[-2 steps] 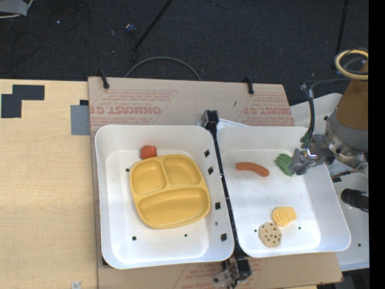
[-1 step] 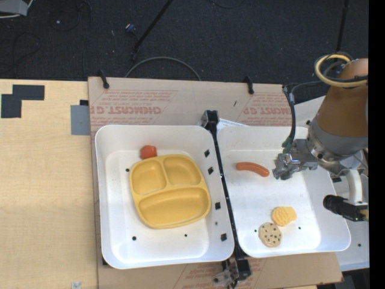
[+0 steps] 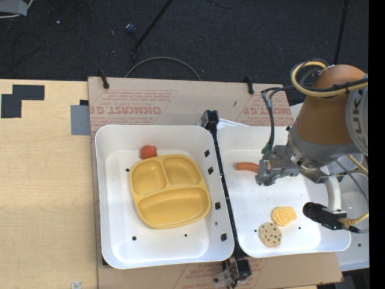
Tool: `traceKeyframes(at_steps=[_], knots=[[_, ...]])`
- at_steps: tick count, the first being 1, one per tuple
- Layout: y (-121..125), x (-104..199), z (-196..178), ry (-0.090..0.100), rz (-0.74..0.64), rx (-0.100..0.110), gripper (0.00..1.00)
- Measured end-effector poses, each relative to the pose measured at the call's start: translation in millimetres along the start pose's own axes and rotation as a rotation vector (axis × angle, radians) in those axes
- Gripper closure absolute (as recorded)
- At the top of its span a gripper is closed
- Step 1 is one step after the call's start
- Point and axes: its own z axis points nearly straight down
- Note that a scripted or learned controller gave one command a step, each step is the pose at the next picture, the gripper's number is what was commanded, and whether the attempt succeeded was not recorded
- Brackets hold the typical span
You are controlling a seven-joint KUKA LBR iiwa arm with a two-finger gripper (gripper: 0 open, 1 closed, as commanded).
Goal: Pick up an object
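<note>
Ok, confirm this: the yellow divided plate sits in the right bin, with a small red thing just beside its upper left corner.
Wrong bin. The camera view shows the yellow divided plate in the left bin, with the small red thing beside its upper left corner.

Two white bins, one yellow tray, four food pieces

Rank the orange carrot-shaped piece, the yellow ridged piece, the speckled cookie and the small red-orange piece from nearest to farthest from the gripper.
1. Orange carrot-shaped piece, right bin, beside the gripper.
2. Yellow ridged piece, right bin, lower.
3. Speckled cookie, right bin's front edge.
4. Small red-orange piece, left bin, above the yellow divided tray.
</note>
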Motion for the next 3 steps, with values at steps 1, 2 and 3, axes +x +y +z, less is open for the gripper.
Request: traceKeyframes(at_steps=[1, 2, 3], knots=[[-0.7, 50.3, -8.8, -0.001, -0.001, -0.003, 1.0], [1.2, 102.7, 6.3, -0.001, -0.001, 0.001, 1.0], [-2.9, 160.4, 12.9, -0.001, -0.001, 0.001, 1.0]])
